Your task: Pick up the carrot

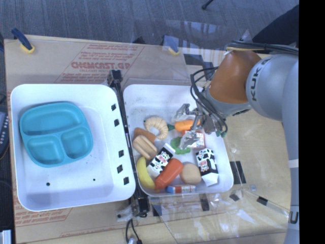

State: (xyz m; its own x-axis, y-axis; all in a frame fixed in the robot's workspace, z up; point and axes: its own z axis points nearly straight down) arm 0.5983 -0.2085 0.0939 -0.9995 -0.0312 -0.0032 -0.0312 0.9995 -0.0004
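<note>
Two shallow white bins sit side by side on the worktop [152, 60], which is covered in brown printed cardboard. The left bin [30, 192], well away from the tool, holds a blue divided tray [55, 132] lying flat in its upper half.

The right bin [152, 98] is crowded with toy food. Farthest from the tool on that side, a hot dog in a bun [144, 144] lies by the bin's left wall, with a yellow banana [143, 174] below it along the same wall. A pale croissant [157, 125] sits a little left of the tool. Below the tool and to its left, a cow-patterned milk carton [161, 160] leans against a red-orange pepper-like piece [169, 173]. A tan, rounded potato-like piece [191, 173] lies just right of that, and a small marker-like tube [181, 189] rests along the bin's lower wall.

The tool [191, 128] hangs over the middle of the right bin, its metal fingers pointing left and down. The carrot [183, 125], orange with a green end, lies right at the fingers, touching or nearly so; whether it sits between them, and how far they are parted, I cannot tell. A green leafy piece [179, 145] lies just below the tool. A second cow-patterned carton [206, 165] stands below the tool to its right.

The grey arm [271, 88] with its orange band [231, 80] reaches in from the right.
</note>
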